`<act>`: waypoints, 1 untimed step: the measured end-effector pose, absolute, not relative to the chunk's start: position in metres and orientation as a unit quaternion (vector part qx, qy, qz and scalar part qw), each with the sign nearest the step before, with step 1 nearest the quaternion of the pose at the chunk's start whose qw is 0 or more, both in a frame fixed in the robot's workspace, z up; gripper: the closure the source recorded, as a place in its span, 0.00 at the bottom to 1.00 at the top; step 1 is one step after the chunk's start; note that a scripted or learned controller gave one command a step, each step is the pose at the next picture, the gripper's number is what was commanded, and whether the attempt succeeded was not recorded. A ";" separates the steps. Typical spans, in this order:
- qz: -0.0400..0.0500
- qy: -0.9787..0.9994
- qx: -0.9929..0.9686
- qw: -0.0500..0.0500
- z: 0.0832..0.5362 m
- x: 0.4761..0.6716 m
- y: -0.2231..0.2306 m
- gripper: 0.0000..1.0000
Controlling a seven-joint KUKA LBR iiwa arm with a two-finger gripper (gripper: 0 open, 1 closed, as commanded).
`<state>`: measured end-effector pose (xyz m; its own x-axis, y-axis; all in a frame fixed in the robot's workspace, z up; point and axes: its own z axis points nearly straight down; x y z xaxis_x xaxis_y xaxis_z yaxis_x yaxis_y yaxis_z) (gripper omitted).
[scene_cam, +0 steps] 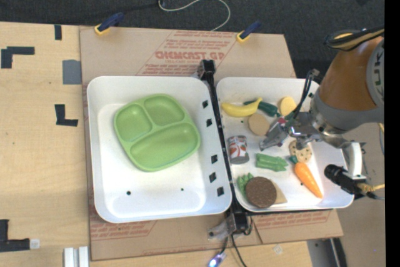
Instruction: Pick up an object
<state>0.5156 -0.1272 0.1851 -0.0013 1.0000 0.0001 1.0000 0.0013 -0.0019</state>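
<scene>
The right bin (325, 85) holds several toy foods: a yellow banana (240, 109), a dark green piece (269, 107), a yellow lemon (287, 105), a tan round biscuit (257, 124), a small can (237, 149), green beans (271, 163), a spotted cracker (302, 152), an orange carrot (307, 178) and a brown burger patty (260, 192). My gripper (275, 134) hangs over the middle of this bin, just right of the biscuit and above the green beans. Nothing shows between its tips.
The left bin (100, 134) holds a green divided plate (156, 131). A black divider (215, 134) runs between the bins. My grey and orange arm (350, 90) covers the right bin's far right side. A cable (187, 6) lies behind the bench.
</scene>
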 end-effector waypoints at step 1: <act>0.001 -0.708 -0.706 0.002 0.184 0.485 -0.071 0.00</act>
